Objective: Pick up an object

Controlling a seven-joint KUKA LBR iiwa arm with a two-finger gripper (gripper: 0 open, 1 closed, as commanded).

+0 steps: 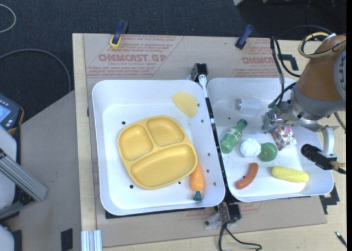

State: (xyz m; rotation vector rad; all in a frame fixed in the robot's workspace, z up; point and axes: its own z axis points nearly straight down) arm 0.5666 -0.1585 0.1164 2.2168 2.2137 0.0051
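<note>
Nearest the camera, along the front of the left bin (pixel 104 107), a toy carrot (pixel 197 180) is seen lying against the near right corner, its green tip pointing forward. Just behind it a yellow divided plate (pixel 157 150) with three compartments is laid flat across the middle of that bin, the carrot touching its near right edge.

In the right bin (pixel 316 187), a yellow toy corn cob (pixel 290 174) is found at the near right, lying on its side. To its left a toy sausage (pixel 247 175) is set at a slant. Behind these, a white ball (pixel 250 148) and a green round fruit (pixel 268 151) are placed just beside each other near the bin's middle. A green bottle (pixel 232 136) lies tilted to the left of the ball, its cap pointing far and right.

A small red and white packet (pixel 284 136) is seen just to the right of the green fruit, directly under the gripper (pixel 275 121), which is lowered over it. Whether the packet is gripped cannot be told, since the tool's tips are hidden by the wrist. The arm (pixel 322 79), grey with an orange band, is reached in from the right.

Farther back, a clear plastic object (pixel 247 103) lies in the far part of the right bin, and a pale yellow chip-shaped piece (pixel 185 103) rests at the far right of the left bin. Two clamps (pixel 117 34) are fixed at the bench's far edge.
</note>
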